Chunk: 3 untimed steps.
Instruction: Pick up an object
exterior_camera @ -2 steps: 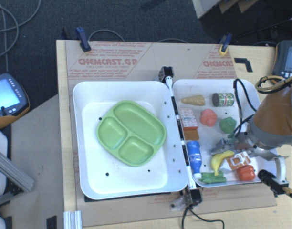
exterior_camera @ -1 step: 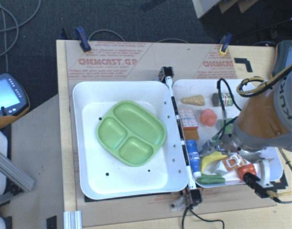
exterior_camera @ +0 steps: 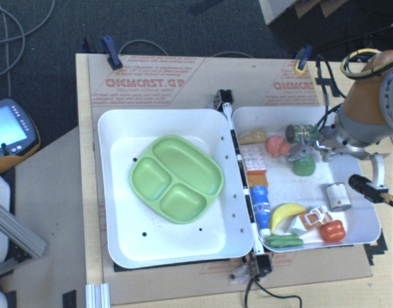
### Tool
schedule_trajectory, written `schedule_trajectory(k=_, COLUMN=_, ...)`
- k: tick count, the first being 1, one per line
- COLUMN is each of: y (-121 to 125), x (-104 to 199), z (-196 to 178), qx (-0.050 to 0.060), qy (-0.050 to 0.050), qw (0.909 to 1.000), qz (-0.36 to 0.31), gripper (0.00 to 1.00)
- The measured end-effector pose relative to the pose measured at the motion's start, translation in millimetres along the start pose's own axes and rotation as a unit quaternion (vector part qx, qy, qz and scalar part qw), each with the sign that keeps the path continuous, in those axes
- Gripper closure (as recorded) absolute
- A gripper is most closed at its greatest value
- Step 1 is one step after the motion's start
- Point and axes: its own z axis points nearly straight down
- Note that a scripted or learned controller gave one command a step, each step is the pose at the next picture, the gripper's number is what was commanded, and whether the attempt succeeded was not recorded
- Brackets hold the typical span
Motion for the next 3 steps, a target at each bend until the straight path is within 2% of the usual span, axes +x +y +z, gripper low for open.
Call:
schedule_trajectory(k=1, y=-14, x=33, z=18, qx=0.007, qy=0.005, qw=1.0000, qz=0.000, gripper=0.00)
schedule_trajectory(k=2, y=-13, x=32, z=7, qx=0.005, qy=0.004, qw=1.0000, qz=0.000, gripper=1.00)
schedule_trajectory(k=3, y=3, x=103, z=-90, qx=0.000, qy=0.004, qw=1.0000, qz=-0.003, gripper=1.00)
